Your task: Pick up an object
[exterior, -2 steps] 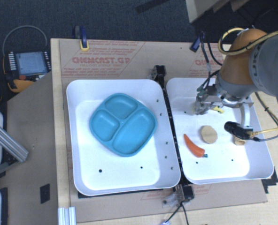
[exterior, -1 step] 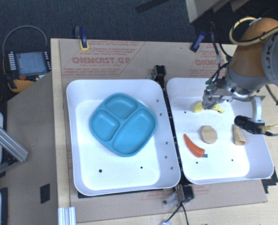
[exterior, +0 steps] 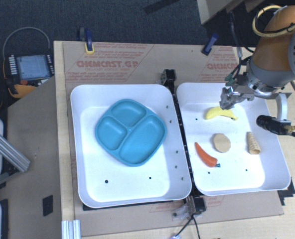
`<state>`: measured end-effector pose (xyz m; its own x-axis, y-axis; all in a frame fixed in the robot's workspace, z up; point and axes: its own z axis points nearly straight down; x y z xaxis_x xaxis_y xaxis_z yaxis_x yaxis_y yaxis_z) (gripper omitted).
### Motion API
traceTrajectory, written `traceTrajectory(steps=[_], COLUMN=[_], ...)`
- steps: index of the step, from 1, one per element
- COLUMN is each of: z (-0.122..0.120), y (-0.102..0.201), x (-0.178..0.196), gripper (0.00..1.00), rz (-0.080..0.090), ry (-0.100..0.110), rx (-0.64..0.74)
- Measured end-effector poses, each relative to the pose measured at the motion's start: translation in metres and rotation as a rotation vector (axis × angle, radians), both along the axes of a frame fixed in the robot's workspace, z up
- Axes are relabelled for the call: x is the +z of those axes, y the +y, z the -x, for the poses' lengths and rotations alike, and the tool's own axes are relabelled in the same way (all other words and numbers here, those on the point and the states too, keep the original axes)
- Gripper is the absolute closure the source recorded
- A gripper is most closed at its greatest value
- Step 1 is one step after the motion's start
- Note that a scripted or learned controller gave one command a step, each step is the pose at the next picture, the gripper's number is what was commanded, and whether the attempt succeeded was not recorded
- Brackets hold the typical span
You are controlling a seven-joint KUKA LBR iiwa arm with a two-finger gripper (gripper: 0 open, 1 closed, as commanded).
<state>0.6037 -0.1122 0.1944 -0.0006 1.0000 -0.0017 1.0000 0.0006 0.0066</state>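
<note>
My gripper (exterior: 229, 102) hangs over the far part of the right bin (exterior: 272, 180), just above and behind a yellow banana (exterior: 220, 114). Nothing shows between its fingers. Nearer the front lie a round tan cookie-like piece (exterior: 221, 143), a red chili pepper (exterior: 206, 155) and a tan cone-shaped piece (exterior: 253, 144). The orange-banded arm reaches in from the upper right.
The left bin (exterior: 87, 183) holds a blue divided plate (exterior: 131, 131). A black clamp (exterior: 168, 77) sits at the far end of the ridge between the bins. Cardboard lies under both bins.
</note>
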Motion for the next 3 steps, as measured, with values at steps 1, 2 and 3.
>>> traceTrajectory(steps=[1,2,3], z=[0.001,0.002,0.002], y=[-0.001,0.055,0.102], x=[0.044,0.033,0.038], gripper=[1.00,1.00,1.00], rz=[0.000,-0.004,-0.003], ry=[0.000,0.009,0.007], rx=[0.000,0.005,0.003])
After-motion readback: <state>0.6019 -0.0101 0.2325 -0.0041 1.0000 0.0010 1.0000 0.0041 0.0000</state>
